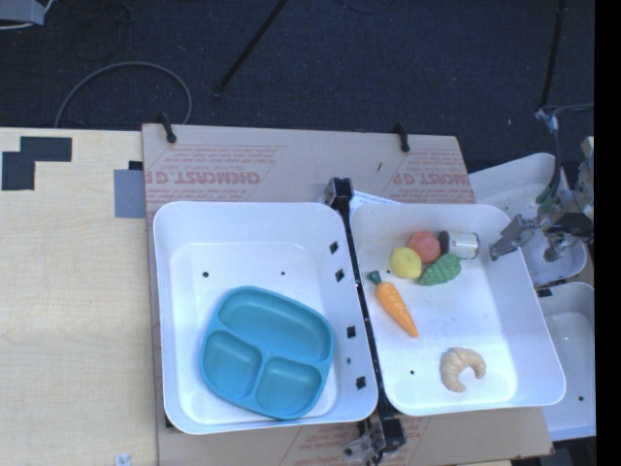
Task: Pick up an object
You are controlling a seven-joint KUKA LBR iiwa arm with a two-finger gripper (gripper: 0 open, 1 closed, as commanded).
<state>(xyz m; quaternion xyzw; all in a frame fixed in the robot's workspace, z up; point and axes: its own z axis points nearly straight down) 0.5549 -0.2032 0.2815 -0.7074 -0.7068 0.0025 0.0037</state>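
Left of jaws (pixel 511 238), state unclear: carrot (pixel 397 309), croissant (pixel 462 368); lone croissant likely easiest; descend centred.

Grey metal pincer (pixel 512 237) with slim fingers, dark fittings and thin cables behind
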